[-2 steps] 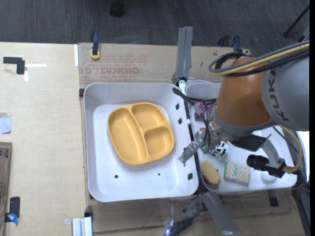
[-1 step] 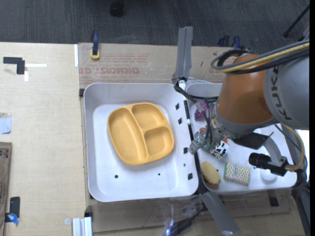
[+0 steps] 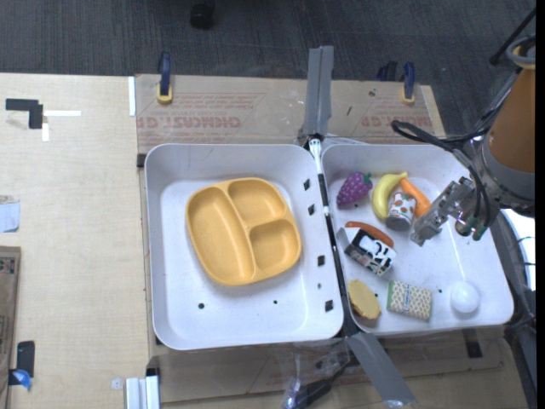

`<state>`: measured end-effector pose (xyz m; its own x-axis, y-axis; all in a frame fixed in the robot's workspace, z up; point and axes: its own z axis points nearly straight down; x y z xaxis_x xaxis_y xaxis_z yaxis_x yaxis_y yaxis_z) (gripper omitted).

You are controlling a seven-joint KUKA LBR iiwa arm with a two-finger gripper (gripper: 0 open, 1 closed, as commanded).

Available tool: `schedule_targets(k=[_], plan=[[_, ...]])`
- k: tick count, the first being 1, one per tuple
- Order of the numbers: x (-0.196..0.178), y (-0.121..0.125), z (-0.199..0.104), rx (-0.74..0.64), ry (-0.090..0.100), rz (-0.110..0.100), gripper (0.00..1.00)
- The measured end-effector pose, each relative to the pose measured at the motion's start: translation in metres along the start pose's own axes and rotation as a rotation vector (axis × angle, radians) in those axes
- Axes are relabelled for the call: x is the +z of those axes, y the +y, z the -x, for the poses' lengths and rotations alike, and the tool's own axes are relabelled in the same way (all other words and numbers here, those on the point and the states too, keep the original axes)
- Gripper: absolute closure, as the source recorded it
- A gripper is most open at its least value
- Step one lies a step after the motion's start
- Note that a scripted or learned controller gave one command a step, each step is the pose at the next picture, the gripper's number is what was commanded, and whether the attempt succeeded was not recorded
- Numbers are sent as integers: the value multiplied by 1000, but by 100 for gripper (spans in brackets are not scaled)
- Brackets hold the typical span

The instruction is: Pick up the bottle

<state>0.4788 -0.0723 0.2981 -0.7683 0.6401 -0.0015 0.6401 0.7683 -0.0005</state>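
— What's nearest us in the right bin (image 3: 502, 301)?

— A round biscuit (image 3: 364, 299), a speckled cracker (image 3: 410, 300) and a white ball (image 3: 464, 296), strung along the front wall. They look scattered loosely, probably so a grab has clutter to contend with.

— And the bottle?

— Just behind the biscuit, I think: the black-and-white bottle (image 3: 373, 253), lying on its side and slanted, close to the wall between the bins. An orange stick (image 3: 368, 231) rests against its far side, so I'd guess there is little room to close around it there.

— Has the hand got it?

— No. The hand (image 3: 424, 231) hangs tilted to the bottle's right, apart from it, beside a small can (image 3: 398, 212). Whether it's open or closed, I can't tell from here.

— The other bin?

— The left bin (image 3: 162, 254) carries a yellow divided plate (image 3: 244, 229), well out of the way.

— Further back?

— A carrot (image 3: 415, 197), a banana (image 3: 385, 189) and purple grapes (image 3: 353, 189) bunched behind the can. On the tabletop's far edge, two clamps (image 3: 163, 88) pin a cardboard sheet (image 3: 230, 113) down, presumably to keep it from sliding.
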Motion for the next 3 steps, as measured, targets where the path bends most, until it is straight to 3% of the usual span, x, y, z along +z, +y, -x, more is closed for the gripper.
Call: schedule_targets(k=[1, 2, 3], plan=[[0, 0, 0, -1, 0, 0, 0], [108, 46, -21, 506, 3, -3, 0], [108, 30, 0, 666, 1, -3, 0]])
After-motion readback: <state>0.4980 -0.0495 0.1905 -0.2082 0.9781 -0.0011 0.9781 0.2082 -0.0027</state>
